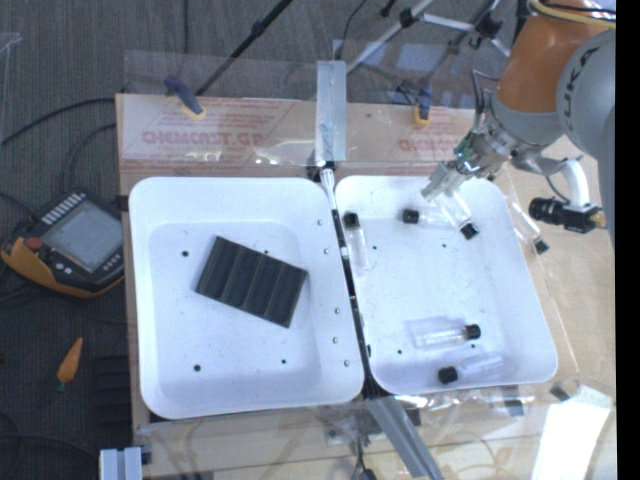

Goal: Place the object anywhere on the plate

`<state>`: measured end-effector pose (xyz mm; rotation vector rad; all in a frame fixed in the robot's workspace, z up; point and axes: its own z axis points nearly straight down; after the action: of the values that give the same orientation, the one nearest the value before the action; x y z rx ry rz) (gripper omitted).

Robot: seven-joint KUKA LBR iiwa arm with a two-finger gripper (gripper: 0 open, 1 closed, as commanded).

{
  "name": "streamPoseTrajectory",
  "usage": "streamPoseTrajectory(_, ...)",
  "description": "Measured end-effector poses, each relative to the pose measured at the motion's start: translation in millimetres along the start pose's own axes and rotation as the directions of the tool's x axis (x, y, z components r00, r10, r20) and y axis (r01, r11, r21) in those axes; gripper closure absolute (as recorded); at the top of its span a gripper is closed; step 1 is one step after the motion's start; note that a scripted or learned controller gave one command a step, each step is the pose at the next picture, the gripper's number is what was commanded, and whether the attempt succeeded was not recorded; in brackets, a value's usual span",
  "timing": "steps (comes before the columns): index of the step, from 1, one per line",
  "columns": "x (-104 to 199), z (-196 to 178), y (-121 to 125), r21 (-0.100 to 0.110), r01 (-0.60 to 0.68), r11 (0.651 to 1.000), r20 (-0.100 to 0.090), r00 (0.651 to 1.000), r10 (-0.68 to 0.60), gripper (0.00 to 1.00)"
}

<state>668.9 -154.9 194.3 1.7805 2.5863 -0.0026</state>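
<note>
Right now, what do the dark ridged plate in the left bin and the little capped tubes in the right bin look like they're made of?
The ridged plate looks like matte black plastic or rubber: dull, with no glare, and molded parallel grooves. Which of the two is unclear. The capped tubes seem to be clear plastic or glass, since the white bin shows through them, with opaque black caps.
</note>
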Motion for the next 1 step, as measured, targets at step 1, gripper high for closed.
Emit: streamPoseTrajectory(1, 70.0, -55.8, 26.7, 0.000, -0.144, 0.990, -0.002, 0.990, 0.144, 1.00)
